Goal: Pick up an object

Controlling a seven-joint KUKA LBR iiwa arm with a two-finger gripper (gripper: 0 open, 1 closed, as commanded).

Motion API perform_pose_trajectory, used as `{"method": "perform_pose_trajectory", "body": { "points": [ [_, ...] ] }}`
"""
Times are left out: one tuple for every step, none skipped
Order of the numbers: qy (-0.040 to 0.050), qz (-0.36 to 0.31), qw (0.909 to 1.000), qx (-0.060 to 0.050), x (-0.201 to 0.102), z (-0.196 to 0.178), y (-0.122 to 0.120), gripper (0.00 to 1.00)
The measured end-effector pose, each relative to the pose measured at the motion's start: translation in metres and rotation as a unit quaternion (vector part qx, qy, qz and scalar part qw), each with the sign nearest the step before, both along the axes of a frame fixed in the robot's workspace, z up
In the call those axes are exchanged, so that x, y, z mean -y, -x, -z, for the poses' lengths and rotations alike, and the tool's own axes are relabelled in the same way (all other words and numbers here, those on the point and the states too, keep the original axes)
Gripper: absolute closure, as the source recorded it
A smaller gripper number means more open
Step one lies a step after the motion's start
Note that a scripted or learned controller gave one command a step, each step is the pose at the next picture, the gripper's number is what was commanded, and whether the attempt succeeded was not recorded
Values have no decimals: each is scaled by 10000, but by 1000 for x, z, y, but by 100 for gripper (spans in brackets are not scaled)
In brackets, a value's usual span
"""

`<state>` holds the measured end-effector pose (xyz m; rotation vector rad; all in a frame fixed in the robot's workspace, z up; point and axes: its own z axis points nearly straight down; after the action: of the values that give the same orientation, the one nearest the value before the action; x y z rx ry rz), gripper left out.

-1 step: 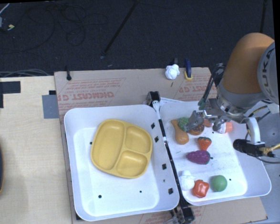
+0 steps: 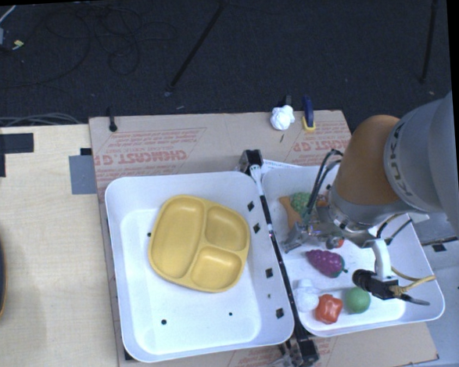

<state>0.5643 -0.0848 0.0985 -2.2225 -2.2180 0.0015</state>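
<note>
Gripper [image 2: 302, 236] low in the right white bin [image 2: 414, 303], just beside the purple plastic eggplant [image 2: 326, 262]. Can't tell its state. Could easily nudge it and miss.

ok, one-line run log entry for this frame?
arm: over right bin | gripper: low, near purple toy | grasp: none seen | yellow tray: left bin

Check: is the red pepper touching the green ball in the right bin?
Apart. The camera view shows a thin strip of white bin floor between the red pepper and the green ball, side by side near the right bin's front rim.
</note>
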Motion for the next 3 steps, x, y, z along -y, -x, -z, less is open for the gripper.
{"method": "perform_pose_trajectory", "body": {
  "points": [
    [-2,3,10000,-23,24,12,60,0],
    [-2,47,10000,-6,26,0,57,100],
    [-6,-45,10000,47,-42,-94,16,100]
  ]
}}
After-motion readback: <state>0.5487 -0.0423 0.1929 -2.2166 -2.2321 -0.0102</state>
